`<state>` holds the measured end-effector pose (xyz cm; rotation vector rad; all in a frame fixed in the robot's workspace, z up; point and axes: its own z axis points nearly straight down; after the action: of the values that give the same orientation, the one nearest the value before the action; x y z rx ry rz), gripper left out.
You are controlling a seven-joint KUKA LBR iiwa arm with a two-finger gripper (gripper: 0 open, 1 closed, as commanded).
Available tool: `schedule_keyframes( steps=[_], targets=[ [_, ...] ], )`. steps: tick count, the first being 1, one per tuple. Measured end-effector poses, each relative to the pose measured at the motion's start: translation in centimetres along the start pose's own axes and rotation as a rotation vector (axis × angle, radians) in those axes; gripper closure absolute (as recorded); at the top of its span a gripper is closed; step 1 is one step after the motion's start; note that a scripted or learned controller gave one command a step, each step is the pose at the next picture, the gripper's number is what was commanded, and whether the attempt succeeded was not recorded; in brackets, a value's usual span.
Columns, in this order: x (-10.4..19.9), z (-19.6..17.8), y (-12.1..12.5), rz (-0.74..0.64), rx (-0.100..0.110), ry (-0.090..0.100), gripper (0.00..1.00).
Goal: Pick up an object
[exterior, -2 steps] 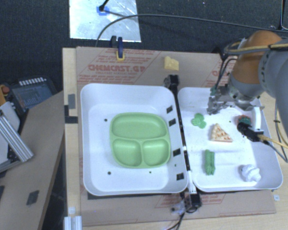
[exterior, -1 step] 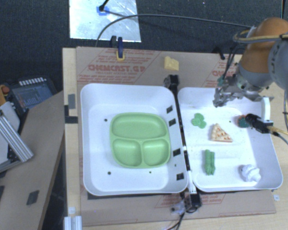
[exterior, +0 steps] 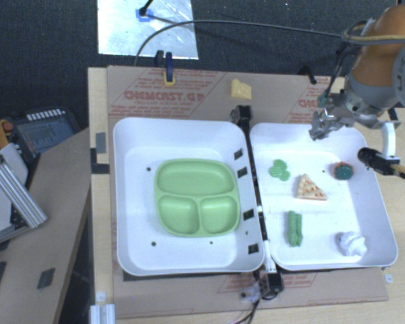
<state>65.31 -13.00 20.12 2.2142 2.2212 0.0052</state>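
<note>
My gripper (exterior: 320, 130) hangs over the far edge of the right bin (exterior: 371, 181), with nothing seen between its fingers. Below it in that bin lie a small green leafy piece (exterior: 279, 170), a pizza slice (exterior: 310, 187), a dark teal round item (exterior: 343, 171), a green pickle-shaped piece (exterior: 294, 228) and a white crumpled item (exterior: 351, 244). All of these sit nearer the camera than the gripper.
The left bin (exterior: 128, 147) holds a pale green divided plate (exterior: 194, 196). A yellow block (exterior: 241, 89) lies on the cardboard behind the bins. A black divider (exterior: 251, 181) runs between the two bins.
</note>
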Motion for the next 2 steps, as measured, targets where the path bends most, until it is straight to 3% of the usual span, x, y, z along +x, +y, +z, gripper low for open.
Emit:
schedule_keyframes(
  steps=[1, 2],
  targets=[
    [0.7, -5.2, -0.5, -0.002, -0.002, 0.0, 1.0],
    [6.4, -4.3, -1.6, -0.005, 0.006, 0.002, 1.0]
  ],
)
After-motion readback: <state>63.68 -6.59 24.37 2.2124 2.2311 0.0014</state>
